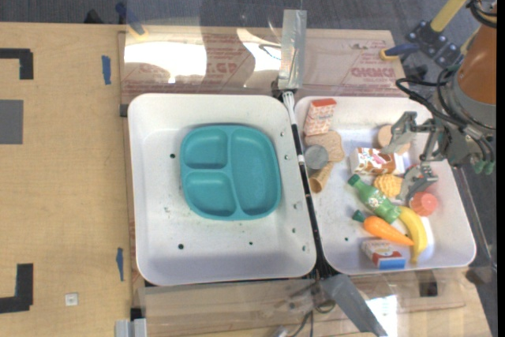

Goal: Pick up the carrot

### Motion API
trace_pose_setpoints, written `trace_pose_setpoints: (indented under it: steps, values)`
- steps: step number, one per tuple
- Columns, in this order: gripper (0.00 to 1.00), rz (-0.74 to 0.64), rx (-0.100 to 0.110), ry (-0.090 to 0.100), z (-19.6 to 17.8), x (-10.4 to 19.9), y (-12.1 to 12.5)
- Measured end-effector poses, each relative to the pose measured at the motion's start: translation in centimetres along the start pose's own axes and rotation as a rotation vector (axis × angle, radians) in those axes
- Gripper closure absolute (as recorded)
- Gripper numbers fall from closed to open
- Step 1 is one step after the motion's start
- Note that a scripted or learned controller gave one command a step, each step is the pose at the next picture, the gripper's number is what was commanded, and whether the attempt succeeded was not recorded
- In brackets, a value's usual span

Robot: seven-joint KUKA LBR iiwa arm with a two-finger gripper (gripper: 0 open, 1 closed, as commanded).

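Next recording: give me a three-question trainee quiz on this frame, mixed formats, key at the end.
1. True or false: the carrot lies in the right bin.
2. What sits in the left bin? A) red box B) teal divided plate C) banana
3. Fill in: directly beside the carrot, nearer the bin's right wall, lies a yellow ____.

Key: 1 true. 2 B, the teal divided plate. 3 banana. The end effector hovers above the right bin.

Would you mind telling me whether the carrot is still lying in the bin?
Yes. The carrot lies flat in the right bin, beside the banana, apart from the end effector.
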State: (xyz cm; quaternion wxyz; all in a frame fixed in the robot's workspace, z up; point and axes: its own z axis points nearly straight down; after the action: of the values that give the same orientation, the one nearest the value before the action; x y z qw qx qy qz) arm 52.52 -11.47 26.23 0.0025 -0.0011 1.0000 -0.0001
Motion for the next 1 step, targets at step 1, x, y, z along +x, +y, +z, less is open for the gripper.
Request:
trace_pose_setpoints:
  steps: [1]
  values:
    - [0.00,0.081,-0.002,0.010,15.73,2.03,-0.59]
